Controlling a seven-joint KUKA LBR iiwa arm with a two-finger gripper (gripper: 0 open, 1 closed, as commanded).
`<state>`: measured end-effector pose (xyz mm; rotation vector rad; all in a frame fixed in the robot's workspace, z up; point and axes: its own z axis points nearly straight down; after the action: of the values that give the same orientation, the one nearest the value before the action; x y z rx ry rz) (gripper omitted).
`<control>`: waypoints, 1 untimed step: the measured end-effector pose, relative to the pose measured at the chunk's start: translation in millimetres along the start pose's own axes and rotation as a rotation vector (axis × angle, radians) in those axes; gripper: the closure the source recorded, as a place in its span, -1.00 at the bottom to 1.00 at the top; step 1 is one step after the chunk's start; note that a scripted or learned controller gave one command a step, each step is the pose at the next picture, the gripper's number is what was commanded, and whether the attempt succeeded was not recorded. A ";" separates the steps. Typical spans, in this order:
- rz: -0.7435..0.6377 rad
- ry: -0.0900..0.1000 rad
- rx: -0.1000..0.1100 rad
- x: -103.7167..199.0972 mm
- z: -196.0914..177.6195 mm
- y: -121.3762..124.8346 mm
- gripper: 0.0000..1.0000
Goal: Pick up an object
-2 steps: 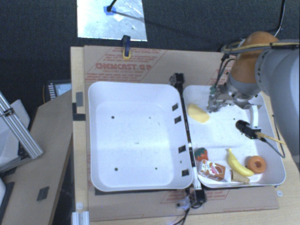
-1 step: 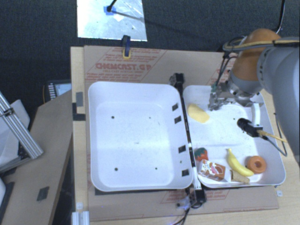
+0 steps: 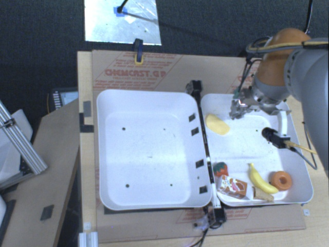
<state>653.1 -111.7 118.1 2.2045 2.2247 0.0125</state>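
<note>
My gripper (image 3: pixel 238 110) hangs low over the far part of the right bin (image 3: pixel 298 161), with the grey arm reaching in from the right. A pale yellow lump (image 3: pixel 217 124) lies just to its left and a little nearer, apart from it. Along the bin's near edge lie a banana (image 3: pixel 259 179), an orange ring-shaped thing (image 3: pixel 281 180), a small red and green fruit (image 3: pixel 221 169) and a printed snack packet (image 3: pixel 234 187). I see nothing held in the gripper.
The left bin (image 3: pixel 149 148) stands beside the right one, with a black divider strip (image 3: pixel 201 138) between them. Both rest on a cardboard sheet (image 3: pixel 136 72). A metal frame (image 3: pixel 18 143) stands at the far left.
</note>
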 end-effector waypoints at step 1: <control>-0.001 0.000 -0.002 0.0 -10.9 1.0 1.00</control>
<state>654.0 -111.7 129.0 2.2017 2.2251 0.0151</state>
